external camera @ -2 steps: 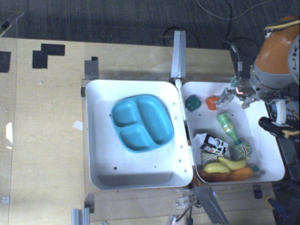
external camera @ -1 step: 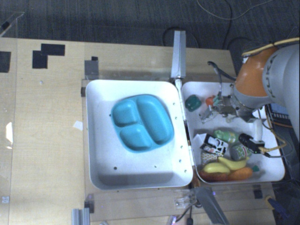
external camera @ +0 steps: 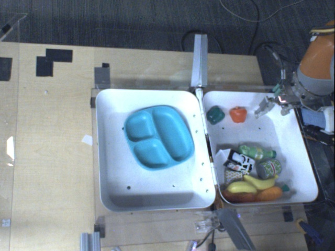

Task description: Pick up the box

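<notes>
My gripper [external camera: 267, 107] hangs over the top right of the right bin [external camera: 309, 163], and I cannot tell how it is set. The box [external camera: 238, 162] sits far down in a tight pile with a bottle [external camera: 258, 152], a can [external camera: 269, 168], a banana [external camera: 256, 184] and a carrot [external camera: 264, 194], so I might grab the wrong thing. The left bin [external camera: 110, 156] holds a blue tray [external camera: 158, 136]

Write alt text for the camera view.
The gripper hovers over the right bin's far edge, away from the box lying in a pile of toy food at the near end. The left bin holds a blue divided plate.
</notes>
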Controlling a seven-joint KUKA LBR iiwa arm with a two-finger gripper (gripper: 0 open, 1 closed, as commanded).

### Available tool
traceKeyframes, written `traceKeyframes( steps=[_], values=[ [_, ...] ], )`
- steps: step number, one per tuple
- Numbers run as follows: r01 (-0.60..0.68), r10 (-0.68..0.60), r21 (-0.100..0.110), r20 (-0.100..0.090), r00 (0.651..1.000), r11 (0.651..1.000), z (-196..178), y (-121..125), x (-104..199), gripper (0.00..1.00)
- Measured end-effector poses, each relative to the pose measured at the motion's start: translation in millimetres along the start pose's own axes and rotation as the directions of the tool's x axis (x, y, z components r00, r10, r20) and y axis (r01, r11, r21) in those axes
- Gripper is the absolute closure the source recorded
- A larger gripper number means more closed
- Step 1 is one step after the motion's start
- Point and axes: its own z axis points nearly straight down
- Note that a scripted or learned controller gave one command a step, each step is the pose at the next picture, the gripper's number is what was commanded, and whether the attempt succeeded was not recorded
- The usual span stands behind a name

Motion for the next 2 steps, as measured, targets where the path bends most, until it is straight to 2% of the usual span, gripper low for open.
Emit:
traceKeyframes(
  steps=[1, 2],
  values=[
    [-0.009, 0.009, 0.001, 0.000, 1.000, 1.000, 74.8, 11.1, 38.1, 0.00],
    [-0.319, 0.319, 0.003, -0.002, 0.948, 0.948, 74.3, -0.9, 80.7, 0.00]
  ],
)
